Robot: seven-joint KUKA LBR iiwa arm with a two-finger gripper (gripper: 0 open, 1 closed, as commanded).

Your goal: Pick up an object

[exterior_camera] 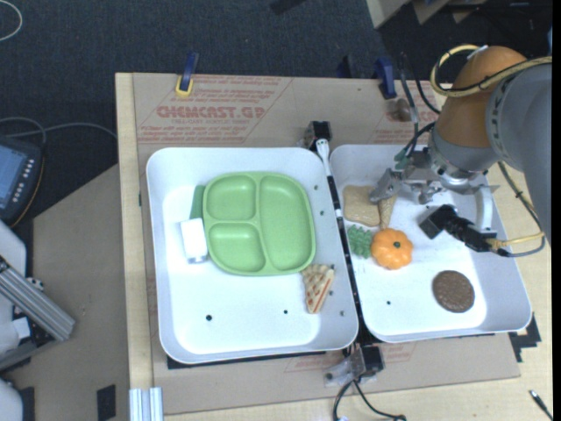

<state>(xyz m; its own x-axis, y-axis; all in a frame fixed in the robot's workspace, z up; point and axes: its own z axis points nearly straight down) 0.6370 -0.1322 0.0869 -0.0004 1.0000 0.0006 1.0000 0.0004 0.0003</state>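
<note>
2 white bins sit side by side on our desk (237,103). We see the left bin (254,331) holding a green plate (259,223). Over the right bin (500,301) hangs the tool (386,189), above a cracker (359,205); whether it grips we cannot tell. Nearby lies an orange pumpkin (392,249).

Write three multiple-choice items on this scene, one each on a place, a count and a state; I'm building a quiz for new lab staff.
1. Where is the green plate?
A. left bin
B. right bin
C. on the bench

2. How many sections does the plate have?
A. two
B. three
C. five

3. How does the brown disc lie?
A. flat in the right bin
B. on the plate
C. atop the pumpkin

Answers: 1 A, it sits in the left bin. 2 B, ridges split it in three. 3 A, it lies flat on the bin floor, apart from the pumpkin.
</note>
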